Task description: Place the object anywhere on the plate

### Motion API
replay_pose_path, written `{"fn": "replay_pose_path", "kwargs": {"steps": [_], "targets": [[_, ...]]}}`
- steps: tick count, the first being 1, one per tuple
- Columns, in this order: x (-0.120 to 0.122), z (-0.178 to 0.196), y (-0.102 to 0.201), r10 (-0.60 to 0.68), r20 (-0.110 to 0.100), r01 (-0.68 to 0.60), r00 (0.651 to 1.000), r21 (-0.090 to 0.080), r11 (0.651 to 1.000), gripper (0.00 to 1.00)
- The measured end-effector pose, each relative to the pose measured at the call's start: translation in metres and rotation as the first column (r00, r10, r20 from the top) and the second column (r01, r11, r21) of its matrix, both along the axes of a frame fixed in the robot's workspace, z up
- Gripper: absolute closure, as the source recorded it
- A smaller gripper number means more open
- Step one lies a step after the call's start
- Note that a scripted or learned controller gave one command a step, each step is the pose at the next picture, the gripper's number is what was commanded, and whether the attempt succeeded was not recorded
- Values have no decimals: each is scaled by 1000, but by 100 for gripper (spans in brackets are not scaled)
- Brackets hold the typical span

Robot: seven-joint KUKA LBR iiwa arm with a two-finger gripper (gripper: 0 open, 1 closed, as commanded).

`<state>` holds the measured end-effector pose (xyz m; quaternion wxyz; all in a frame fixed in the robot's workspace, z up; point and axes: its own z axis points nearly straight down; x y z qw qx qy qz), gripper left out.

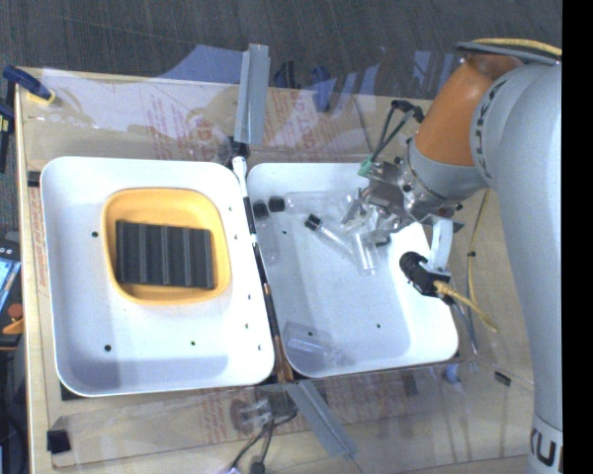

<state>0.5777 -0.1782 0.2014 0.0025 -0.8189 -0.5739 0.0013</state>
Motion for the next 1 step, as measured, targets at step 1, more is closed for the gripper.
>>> {"fn": "replay_pose_path", "kwargs": {"steps": [1], "targets": [[9, 16, 24, 238, 2, -238, 971, -2, 971, 100]]}}
